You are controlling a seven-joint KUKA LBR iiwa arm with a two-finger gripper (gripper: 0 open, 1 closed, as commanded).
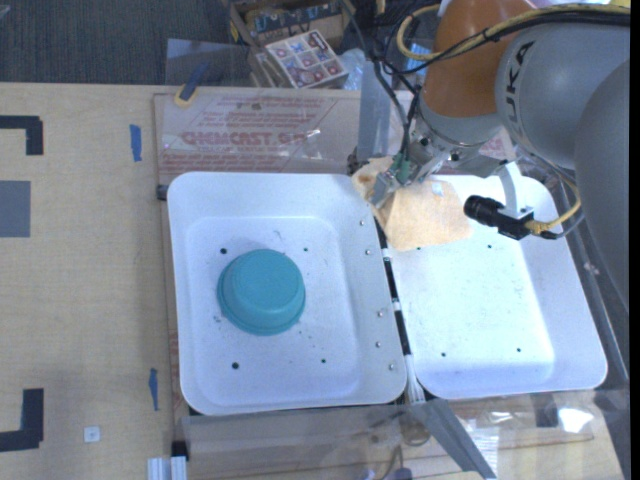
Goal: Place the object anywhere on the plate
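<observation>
Reaching in from the right, the grey arm (570, 78) w/ its orange band (475, 28) takes up the top right corner, wrist angled down-left toward the back of the bins. Worktop (70, 268) is pale wood, w/ dark square marks and bits of blue tape on its left part. Two shallow white bins sit side by side on it, touching along the middle seam: left bin (190, 368) and right bin (500, 358). Behind the left bin lies a flat clear plastic sheet w/ red lettering (250, 133), and further back a cardboard box of clutter (295, 38). The plate (262, 290), teal and round, looks upside-down like a shallow dish, and sits approx. centre-left in the left bin, well apart from the tool. The object (425, 218) is a crumpled yellowish-tan piece, soft-looking, lying in the back left corner of the right bin, just beside the seam; part of it rides up over the bin's rear rim toward the left. The tool (400, 175) is right at the object's upper left edge, touching or nearly so, directly above that raised part; can't tell whether the tool is open, closed or gripping, since the tips are small and mixed in w/ the object. A small black cylindrical part w/ a yellow cable (495, 215) sticks out just right of the object, over the right bin. Object is not on the plate; it's in the other bin.
</observation>
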